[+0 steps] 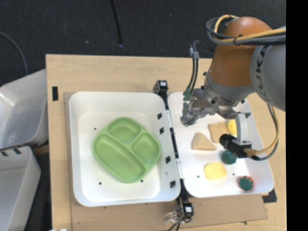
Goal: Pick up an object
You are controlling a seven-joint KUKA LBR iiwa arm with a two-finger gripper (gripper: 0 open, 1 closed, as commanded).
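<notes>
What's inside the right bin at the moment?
The right bin holds a tan wedge, a yellow lump, a small green piece, another green piece, plus tan and yellow items. The gripper and arm cover the bin's far part.

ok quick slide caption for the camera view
KUKA arm's gripper hovers over the right bin of small food-like items; green divided plate in left bin.

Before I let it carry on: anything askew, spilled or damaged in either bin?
Nothing stands out. The green divided plate lies flat in the left bin, turned at an angle. The right bin holds small loose pieces lying apart, with the claw over its upper left.
</notes>
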